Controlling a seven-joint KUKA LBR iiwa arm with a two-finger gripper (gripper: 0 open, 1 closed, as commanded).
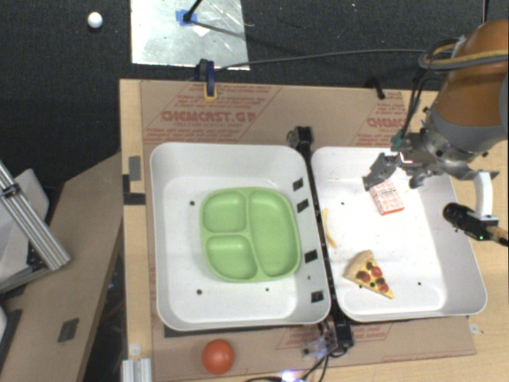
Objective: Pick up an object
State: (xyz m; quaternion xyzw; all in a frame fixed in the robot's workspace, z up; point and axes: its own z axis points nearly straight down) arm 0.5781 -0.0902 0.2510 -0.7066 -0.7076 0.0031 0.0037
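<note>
In the right bin [453, 293] lie three small things: a pink-and-white carton [387, 198] toward the back, a toy pizza slice [369, 274] near the front, and a pale yellow fry [327, 228] along the left wall. My gripper [398, 173] hangs over the back of this bin, just above the carton's far end. Its two grey fingers stand apart, one on each side, so it is open with nothing held between them.
The left bin [179, 173] holds a green divided plate [250, 233]. An orange ball [218, 356] rests on the bench in front of the bins. A black divider [314, 221] runs between the bins. A cable and a black fitting [471, 220] hang at the right bin's right edge.
</note>
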